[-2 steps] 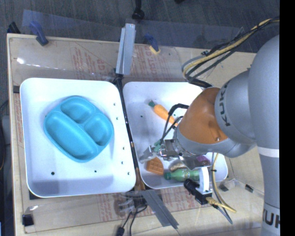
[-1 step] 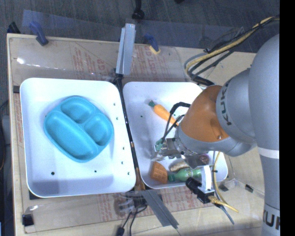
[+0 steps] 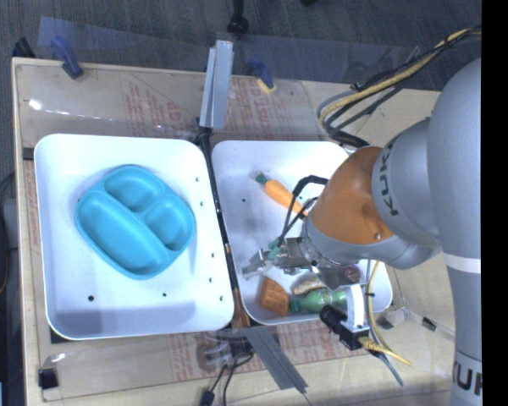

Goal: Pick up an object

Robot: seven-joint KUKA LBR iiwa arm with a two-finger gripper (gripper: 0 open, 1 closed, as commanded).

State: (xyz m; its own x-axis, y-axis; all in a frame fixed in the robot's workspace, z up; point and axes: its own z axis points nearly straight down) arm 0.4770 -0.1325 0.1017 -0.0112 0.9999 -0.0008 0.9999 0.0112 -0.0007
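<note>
My gripper [image 3: 267, 260] sits low over the near half of the right bin [image 3: 237, 176], hanging under the orange wrist band, and from this slant I can't tell how it is set or whether anything is caught in it; the metal parts poking out toward the bin's centre look bare, but the wrist covers too much for me to be sure. Just beside it, toward the near rim, lies a small cluster: an orange-brown wedge [image 3: 272, 295] that looks like a toy cone or slice, a green piece [image 3: 322, 299] touching it on the arm side, and a pale rounded lump [image 3: 309, 284] tucked just above the green one, partly under the wrist. Farther up the bin, well apart from that cluster, a toy carrot [image 3: 277, 193] lies on its side with its greenish tip toward the far wall. I judge all of these to be light, hollow plastic play food: stiff, smooth and likely to squirt out of a pinch on a rounded flank. The carrot seems the cleanest candidate because it lies alone; I would close across its thicker middle, square to its length, not near the tapered end. The wedge offers flatter faces but is crowded by its neighbours. The left bin [image 3: 59, 311] holds a blue divided tray [image 3: 135, 218], which looks too broad to grasp except at its rim.
</note>
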